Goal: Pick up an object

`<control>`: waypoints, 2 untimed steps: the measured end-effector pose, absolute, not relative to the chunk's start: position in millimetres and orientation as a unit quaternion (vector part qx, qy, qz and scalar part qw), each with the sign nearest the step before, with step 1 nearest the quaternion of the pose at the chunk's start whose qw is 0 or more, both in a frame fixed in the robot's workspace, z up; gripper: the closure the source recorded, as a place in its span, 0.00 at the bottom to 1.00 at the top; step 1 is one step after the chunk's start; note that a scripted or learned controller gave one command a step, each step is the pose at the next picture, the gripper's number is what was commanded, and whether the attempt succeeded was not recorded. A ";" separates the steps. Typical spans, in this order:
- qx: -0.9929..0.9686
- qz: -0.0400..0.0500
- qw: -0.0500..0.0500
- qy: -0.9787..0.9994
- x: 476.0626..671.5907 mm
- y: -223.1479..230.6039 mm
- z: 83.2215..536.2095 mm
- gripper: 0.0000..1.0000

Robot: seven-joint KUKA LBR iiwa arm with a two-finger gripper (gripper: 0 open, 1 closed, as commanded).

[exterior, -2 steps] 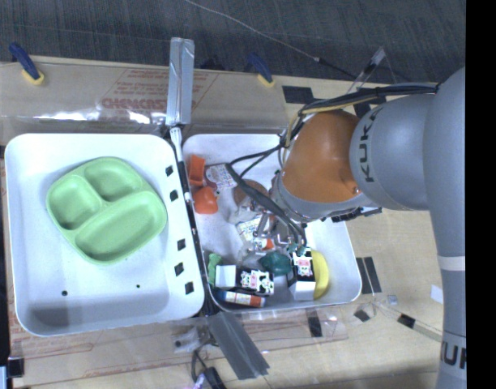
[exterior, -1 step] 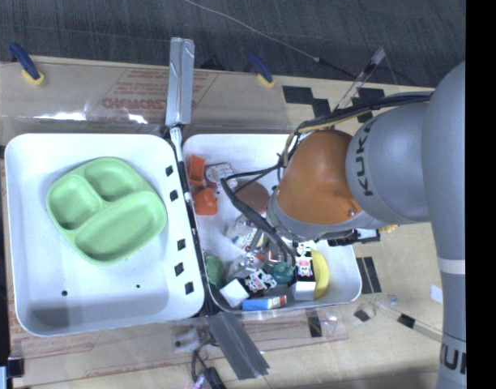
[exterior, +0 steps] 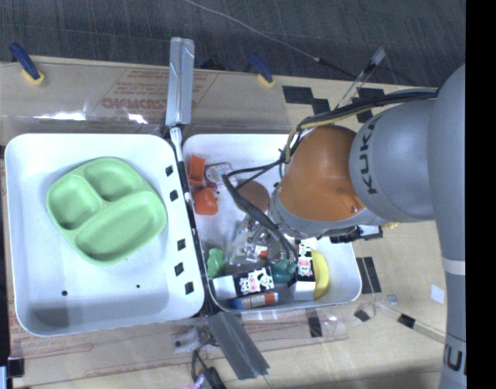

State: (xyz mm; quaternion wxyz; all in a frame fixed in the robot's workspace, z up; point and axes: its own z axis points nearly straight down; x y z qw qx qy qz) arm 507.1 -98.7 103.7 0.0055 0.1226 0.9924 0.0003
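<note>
Cardboard-covered surface (exterior: 62,96) carrying two white bins: the left bin (exterior: 21,217) holds a green divided plate (exterior: 106,209); the right bin (exterior: 232,146) holds the clutter. Hand (exterior: 252,245) low among an orange cup (exterior: 201,186), a banana (exterior: 320,274) and a cow-print box (exterior: 252,283); its grip state cannot be told. Best practice: close on one isolated item, then lift vertically.

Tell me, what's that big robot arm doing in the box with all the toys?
The grey and orange robot arm is reaching down into the right bin, which holds a jumble of small things. Its tool is low among them, near a yellow banana and an orange item. I can't tell whether it has grabbed anything yet. The left bin holds a green divided plate.
</note>
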 end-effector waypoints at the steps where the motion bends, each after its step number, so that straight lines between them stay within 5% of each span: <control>1: 0.113 0.000 0.007 0.994 559.5 -85.1 228.4 1.00; 2: 0.116 0.000 -0.001 0.993 632.6 -27.5 191.8 1.00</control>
